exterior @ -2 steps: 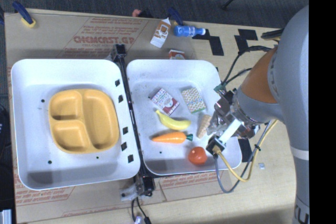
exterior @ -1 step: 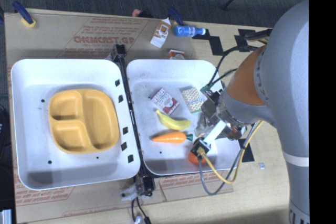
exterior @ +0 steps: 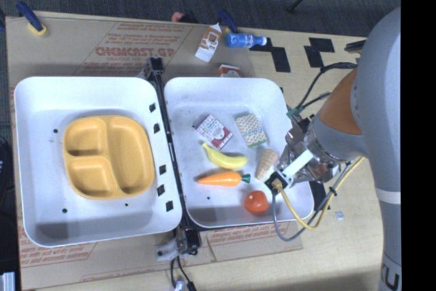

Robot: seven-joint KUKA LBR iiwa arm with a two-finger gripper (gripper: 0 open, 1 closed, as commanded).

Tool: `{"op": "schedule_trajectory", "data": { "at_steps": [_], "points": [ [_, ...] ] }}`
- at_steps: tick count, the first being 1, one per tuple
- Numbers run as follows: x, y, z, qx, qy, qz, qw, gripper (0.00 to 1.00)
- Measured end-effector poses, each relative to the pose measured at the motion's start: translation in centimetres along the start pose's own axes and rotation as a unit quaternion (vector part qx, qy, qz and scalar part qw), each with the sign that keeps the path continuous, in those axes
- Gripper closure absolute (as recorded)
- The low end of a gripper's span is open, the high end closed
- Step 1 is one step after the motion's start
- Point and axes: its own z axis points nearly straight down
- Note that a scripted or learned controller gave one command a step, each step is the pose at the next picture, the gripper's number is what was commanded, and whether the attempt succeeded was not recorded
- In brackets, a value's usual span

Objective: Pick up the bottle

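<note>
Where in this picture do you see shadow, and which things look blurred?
Camera view: light is even, without harsh glare; a grey shadow lies inside the left bin along its near edge; the bottle and the red packet are soft, their labels unreadable; the arm at the right is blurred.

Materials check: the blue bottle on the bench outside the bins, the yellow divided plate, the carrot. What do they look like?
Bottle: likely plastic, with a blue body and a paler end. It is too small to be sure.
Divided plate: looks like moulded plastic, matte yellow with soft rounded ridges.
Carrot: probably toy plastic, with a uniform orange colour and a smooth surface.
</note>
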Motion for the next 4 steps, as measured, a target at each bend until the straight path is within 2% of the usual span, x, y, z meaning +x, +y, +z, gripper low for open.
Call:
{"op": "schedule_trajectory", "data": {
  "at_steps": [1,2,3,4],
  "points": [
    [2.3,-4.7,-0.5,0.002,0.000,0.053,0.9986,1.00],
    [2.2,-4.4,-1.7,0.000,0.000,0.107,0.9943,1.00],
    [3.9,-7.7,-2.3,0.001,-0.001,0.117,0.9931,1.00],
    [0.9,-1.7,-3.2,0.000,0.000,0.130,0.9915,1.00]
  ]
}}
